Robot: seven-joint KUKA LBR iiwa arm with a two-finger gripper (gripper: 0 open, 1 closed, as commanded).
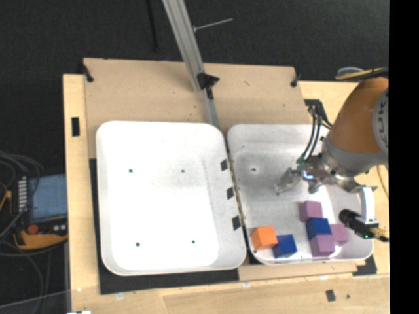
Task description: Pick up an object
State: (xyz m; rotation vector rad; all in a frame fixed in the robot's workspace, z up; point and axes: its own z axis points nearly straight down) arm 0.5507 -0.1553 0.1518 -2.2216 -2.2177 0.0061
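Now | our gripper (296,177) in right bin (262,142) | jaws' state unclear | blocks lie toward near edge, purple block (311,210) closest

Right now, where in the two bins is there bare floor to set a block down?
The left bin has bare floor wall to wall. In the right bin, the far half and the strip along the divider are free. The near right corner is crowded: orange block, blue blocks and purple blocks. The hand hangs over mid-bin.
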